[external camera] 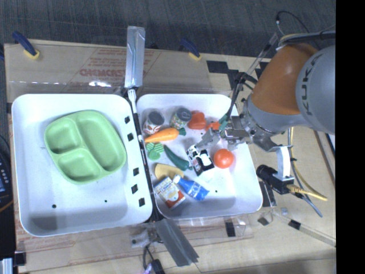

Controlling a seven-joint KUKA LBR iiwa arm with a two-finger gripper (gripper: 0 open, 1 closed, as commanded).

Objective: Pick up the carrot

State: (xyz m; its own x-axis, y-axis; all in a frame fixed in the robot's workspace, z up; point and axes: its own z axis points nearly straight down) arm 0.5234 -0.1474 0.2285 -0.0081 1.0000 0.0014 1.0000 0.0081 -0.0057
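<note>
The carrot (162,135) is orange with a green end and lies along the left side of the right bin (242,190), near the divider. My gripper (219,131) hangs over the middle right of that bin, well to the right of the carrot and just above a red tomato (223,158). Whether anything sits between the fingers cannot be made out from here.
Around the carrot lie two small cans (154,119), a red pepper-like piece (197,120), a green ridged item (154,149), a dark green pod (177,158), a black-and-white item (199,157), a yellow wedge, a blue packet (192,188) and a red-labelled packet. The left bin holds a green divided plate (85,146).
</note>
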